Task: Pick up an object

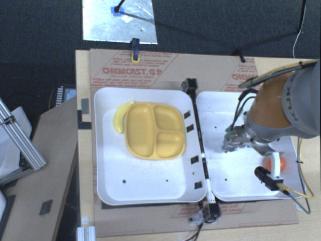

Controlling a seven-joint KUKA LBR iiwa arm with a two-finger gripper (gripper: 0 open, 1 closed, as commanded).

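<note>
My gripper (pixel 231 143) hangs low over the left-middle part of the right bin (pixel 220 187), pointing down at the white floor. I see nothing under or between its tip. A yellow divided plate (pixel 153 130) lies in the middle of the left bin (pixel 108 185). A yellow banana (pixel 119 117) lies along the plate's upper left edge, partly tucked under it. A small orange-red thing (pixel 279 162) sits near the right bin's right side, partly hidden by the robot's bracket.
A black divider with clips (pixel 196 134) runs between the two bins. The arm's grey body with its orange band (pixel 273 104) covers the right bin's upper right. A shiny metal sheet (pixel 119 13) lies on the floor beyond the bench.
</note>
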